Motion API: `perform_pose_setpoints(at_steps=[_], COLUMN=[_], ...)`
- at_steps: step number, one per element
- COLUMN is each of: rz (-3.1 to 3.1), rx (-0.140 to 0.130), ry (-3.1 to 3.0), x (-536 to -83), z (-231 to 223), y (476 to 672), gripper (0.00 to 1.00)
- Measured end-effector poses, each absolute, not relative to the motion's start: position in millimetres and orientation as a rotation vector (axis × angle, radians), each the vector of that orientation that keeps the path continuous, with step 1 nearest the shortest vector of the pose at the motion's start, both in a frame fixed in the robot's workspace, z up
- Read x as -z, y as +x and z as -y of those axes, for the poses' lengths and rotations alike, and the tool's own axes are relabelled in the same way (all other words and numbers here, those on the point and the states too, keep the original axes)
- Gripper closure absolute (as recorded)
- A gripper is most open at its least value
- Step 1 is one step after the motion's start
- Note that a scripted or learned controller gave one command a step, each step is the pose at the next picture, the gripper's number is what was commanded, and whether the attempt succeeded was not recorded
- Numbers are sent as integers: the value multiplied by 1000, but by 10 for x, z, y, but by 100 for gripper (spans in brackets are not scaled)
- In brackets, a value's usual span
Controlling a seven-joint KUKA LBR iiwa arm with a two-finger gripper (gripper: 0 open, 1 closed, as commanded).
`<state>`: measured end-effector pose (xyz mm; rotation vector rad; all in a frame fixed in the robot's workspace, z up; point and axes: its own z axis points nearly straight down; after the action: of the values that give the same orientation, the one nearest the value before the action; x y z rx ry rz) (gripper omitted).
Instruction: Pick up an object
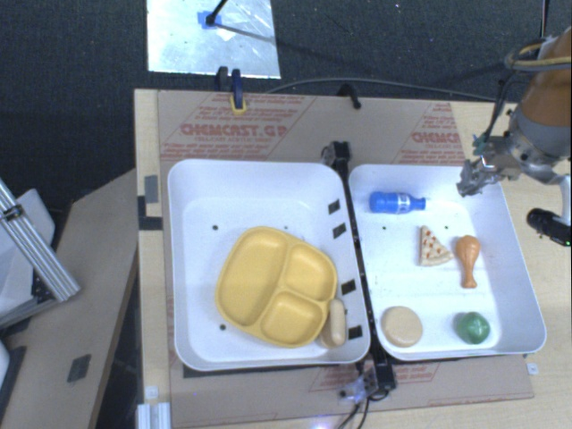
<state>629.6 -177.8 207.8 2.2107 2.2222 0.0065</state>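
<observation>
The right bin (513,266) holds a blue bottle (397,203) lying on its side at the back, a pizza slice (433,247), a chicken drumstick (468,259), a round tan bun (402,325) and a green vegetable (472,327). My gripper (474,179) hangs over the bin's back right corner, to the right of the bottle and apart from it. I see nothing between its fingers.
In the left bin (192,204) lie a yellow divided plate (275,286) and a pale bread roll (335,322) at the plate's right edge. A black divider (350,239) runs between the bins. A metal sheet (213,23) lies beyond the bench.
</observation>
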Motion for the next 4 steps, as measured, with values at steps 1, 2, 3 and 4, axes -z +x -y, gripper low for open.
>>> perform_pose_setpoints(at_steps=[1,2,3,4], rz=[-2222,-2232,-2231,-2232], rx=[-7,-3,-2,-2], ry=[2210,2211,2213,2213], x=[-2629,-2560,-2426,-2294], z=[1782,1225,779,285], y=[6315,6253,6085,5883], gripper=[100,100,100,100])
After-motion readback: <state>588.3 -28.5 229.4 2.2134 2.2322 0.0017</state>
